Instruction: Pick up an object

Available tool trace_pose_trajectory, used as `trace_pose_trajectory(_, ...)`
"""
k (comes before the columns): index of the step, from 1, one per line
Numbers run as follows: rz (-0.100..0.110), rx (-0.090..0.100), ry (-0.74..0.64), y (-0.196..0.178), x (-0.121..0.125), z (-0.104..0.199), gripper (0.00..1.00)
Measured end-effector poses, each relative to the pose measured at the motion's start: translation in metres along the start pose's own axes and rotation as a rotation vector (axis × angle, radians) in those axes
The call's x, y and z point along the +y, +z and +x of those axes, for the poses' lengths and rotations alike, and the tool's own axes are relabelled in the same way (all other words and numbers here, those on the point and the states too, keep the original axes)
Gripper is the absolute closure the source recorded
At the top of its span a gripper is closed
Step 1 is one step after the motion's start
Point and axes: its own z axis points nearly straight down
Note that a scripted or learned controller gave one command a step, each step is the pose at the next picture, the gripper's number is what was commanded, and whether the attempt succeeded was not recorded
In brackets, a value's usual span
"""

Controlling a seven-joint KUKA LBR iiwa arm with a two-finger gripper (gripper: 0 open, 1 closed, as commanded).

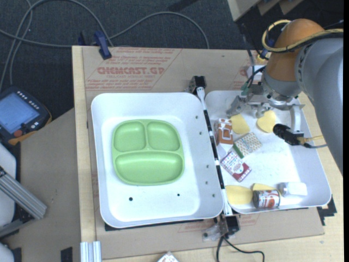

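Plainly, the brown board of the worktop [158,64] carries red printing that reads something like "CHEMCAST GP", with smaller lines under it too fine to read. On it sit two shallow white bins side by side. The left bin [109,201] holds a pale green plastic plate with three compartments [147,152], lying flat near its middle.

The right bin [311,168] holds the small clutter: a red-and-white packet [236,165] with print I cannot read, a speckled greenish square block [248,144] just above it, an orange-brown packet [224,131] by the dividing rim, and two yellow rounded pieces [240,124] [266,121] near the far end. At the near end lies another yellow piece [238,194], and beside it a small can with a red-and-white label [267,199] on its side — touching a white tube [294,189].

The grey arm with its orange band [289,42] comes in from the right and bends down over the far end of the right bin. Its jaws hang by the two yellow pieces — whether they are spread or pressed together I cannot tell, the wrist hides them. A handheld screen [19,116] glows blue off the left of the board.
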Motion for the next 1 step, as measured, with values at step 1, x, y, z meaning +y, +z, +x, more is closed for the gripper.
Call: trace_pose_trajectory(1,0.003,0.000,0.002,-0.0002,-0.0050,0.0017,0.00)
